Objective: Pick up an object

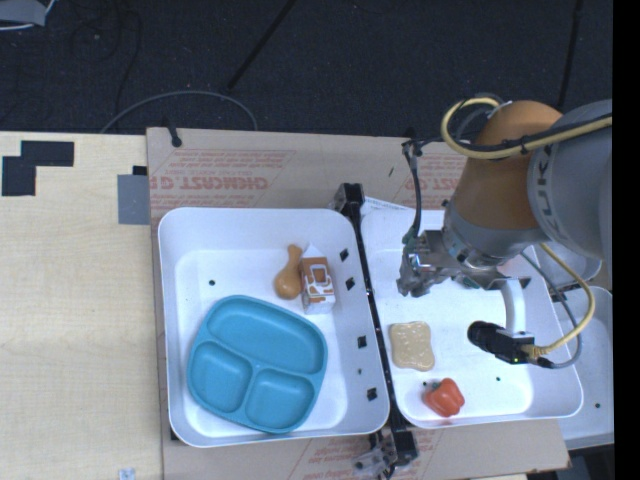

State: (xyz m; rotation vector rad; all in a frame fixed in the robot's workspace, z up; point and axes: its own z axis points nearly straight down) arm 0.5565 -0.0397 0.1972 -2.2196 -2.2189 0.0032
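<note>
My gripper hangs over the upper left part of the right bin, under the orange wrist band. Nothing shows between its fingers. A beige flat piece like toast lies on the bin floor just below the gripper. A red pepper-like toy sits near that bin's front edge. In the left bin rests a blue divided plate, with a tan drumstick toy and a small orange-and-white box behind it.
A black divider rail runs between the two bins. Cables and a black connector trail from the arm across the right bin's right side. Cardboard lies under both bins.
</note>
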